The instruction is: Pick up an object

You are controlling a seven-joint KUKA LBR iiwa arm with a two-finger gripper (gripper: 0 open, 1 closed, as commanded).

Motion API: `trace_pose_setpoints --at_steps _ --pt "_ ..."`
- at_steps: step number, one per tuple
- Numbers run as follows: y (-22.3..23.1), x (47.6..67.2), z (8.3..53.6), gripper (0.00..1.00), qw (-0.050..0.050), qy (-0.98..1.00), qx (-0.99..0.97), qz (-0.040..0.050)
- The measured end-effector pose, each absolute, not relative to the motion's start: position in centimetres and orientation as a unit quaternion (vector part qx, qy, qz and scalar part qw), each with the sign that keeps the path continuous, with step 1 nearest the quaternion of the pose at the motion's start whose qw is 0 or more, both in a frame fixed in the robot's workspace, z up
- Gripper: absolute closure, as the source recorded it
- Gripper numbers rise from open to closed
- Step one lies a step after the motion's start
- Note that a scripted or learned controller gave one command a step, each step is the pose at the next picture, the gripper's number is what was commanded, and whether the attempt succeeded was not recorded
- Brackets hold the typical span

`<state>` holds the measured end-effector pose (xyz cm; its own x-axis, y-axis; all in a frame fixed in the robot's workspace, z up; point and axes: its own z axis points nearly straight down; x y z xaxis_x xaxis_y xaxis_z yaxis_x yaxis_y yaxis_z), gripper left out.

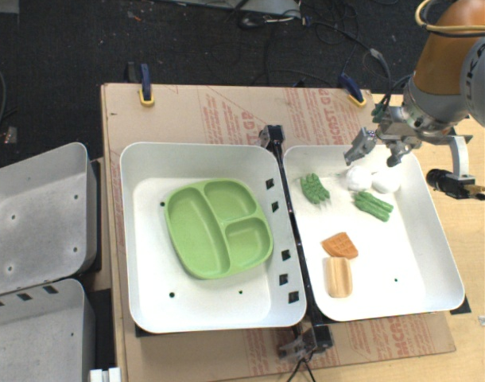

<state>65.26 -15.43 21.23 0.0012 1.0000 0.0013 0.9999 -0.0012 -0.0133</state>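
White and rounded, the object (372, 179) nearest the claw lies in the right bin (433, 285), close to that bin's far rim. It appears to be two pale lumps side by side, or one lumpy piece; the view does not settle which. It lies directly below the gripper (379, 148), toward the near side of the bench, with the fingertips just above its top edge in the picture. No clear long axis can be read; if any, it runs across the bin from left to right.

The claw is released: its two fingers stand spread, one at the left and one at the right, with nothing between them. The finger line runs roughly left to right, matching the spread of the white object. The coming move therefore appears to be a straight descent with little sideways correction.

Other candidates in the same bin:
- A green ridged piece (374, 205) just beside the white object on its near side, long axis running from upper left to lower right.
- A second green ridged piece (314, 189) to the left, near the divider, lying nearly along the bin's depth.
- An orange wedge (339, 246) further forward, touching or almost touching a tan block (338, 277) that stands lengthwise toward the near rim.

The left bin (147, 293) holds a green divided plate (219, 228), well apart from the claw
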Motion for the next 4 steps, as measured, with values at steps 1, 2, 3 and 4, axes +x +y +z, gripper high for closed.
trace_pose_setpoints --at_steps 1,2,3,4 --pt "-15.4 65.6 22.1 0.00 0.000 -0.708 -0.707 0.0002" --pt "-15.9 64.9 17.5 0.00 0.001 -0.707 -0.708 0.0011" --pt "-15.8 64.0 12.7 0.00 0.001 -0.707 -0.707 0.0012" --pt "-15.8 63.9 9.1 0.00 0.001 -0.707 -0.707 0.0020"
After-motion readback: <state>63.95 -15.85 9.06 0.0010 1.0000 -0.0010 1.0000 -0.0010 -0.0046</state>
